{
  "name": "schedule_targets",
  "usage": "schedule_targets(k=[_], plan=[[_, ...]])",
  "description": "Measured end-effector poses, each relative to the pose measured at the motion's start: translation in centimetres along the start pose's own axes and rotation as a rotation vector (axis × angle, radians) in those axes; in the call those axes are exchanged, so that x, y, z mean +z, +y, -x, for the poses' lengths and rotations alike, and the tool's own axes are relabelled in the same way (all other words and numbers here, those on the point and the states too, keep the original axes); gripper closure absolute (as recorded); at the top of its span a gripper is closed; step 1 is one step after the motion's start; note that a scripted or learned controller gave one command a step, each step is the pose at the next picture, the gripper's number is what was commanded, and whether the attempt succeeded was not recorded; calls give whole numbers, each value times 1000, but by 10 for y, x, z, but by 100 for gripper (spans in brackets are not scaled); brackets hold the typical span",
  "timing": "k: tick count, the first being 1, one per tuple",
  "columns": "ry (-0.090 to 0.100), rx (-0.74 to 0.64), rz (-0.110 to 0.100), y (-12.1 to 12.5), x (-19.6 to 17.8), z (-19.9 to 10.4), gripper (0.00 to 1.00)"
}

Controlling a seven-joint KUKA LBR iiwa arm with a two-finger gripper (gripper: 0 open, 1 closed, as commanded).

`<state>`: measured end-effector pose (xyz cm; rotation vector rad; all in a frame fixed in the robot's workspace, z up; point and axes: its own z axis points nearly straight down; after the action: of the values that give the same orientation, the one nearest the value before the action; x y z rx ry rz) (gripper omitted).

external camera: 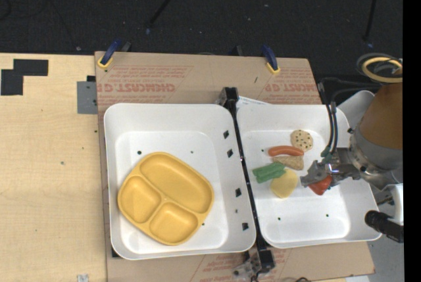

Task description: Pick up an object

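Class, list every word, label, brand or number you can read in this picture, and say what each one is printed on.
"CHEMCAST GP", red print seen upside down and mirrored, on the brown cardboard sheet above the left bin; my best reading.
The same red print repeats above the right bin, at about, but is cut off and too blurred to read whole.
Fainter red lettering on the cardboard's near edge is too small to read.
The yellow tray and the food pieces carry no text.
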<state>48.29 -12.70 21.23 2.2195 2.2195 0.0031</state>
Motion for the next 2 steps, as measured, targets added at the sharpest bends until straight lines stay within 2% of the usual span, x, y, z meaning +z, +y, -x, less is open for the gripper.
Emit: schedule_targets(k=[1, 2], plan=[[0, 0, 0, 1, -41, 0, 100], [1, -3, -4, 8, -36, -41, 100]])
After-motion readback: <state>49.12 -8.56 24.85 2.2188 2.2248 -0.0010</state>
